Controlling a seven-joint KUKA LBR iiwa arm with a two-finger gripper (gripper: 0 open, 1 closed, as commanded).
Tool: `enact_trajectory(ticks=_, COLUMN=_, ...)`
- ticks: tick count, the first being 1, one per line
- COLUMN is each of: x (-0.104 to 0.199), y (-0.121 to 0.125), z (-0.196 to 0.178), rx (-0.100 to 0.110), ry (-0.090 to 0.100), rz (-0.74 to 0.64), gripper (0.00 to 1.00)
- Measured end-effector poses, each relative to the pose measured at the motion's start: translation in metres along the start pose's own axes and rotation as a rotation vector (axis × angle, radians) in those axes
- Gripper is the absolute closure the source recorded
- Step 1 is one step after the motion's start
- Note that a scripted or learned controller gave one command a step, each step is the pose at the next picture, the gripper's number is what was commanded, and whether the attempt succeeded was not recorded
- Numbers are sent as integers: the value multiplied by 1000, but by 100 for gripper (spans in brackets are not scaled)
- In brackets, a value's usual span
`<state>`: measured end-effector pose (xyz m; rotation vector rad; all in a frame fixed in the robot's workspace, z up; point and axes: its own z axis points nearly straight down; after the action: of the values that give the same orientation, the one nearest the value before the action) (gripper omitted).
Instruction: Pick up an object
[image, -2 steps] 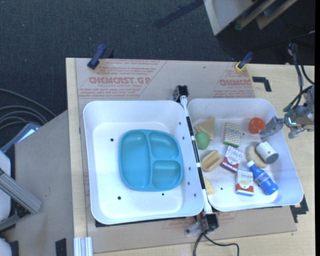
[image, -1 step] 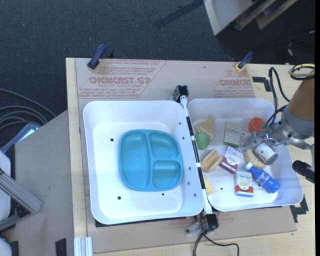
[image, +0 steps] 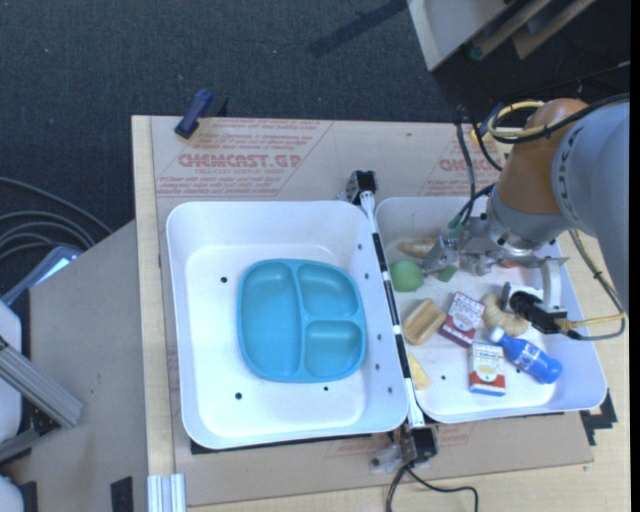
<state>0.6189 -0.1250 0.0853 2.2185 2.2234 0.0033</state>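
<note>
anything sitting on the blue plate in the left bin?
No. The blue plate in the left bin has all three compartments bare; the loose items lie in the right bin.

This is a robotics lab, not anybody's home. The table is topped with a protective sheet still printed with a maker's name, and two white bins sit clipped side by side on it. A grey industrial arm with an orange band leans in over them. Loose cables coil on the dark carpet, and metal framing stands just beside the table.
</note>
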Motion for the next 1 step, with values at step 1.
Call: enact_trajectory(ticks=1, x=-1, y=0, z=-10, rx=0, ry=-2, rz=0, gripper=100)
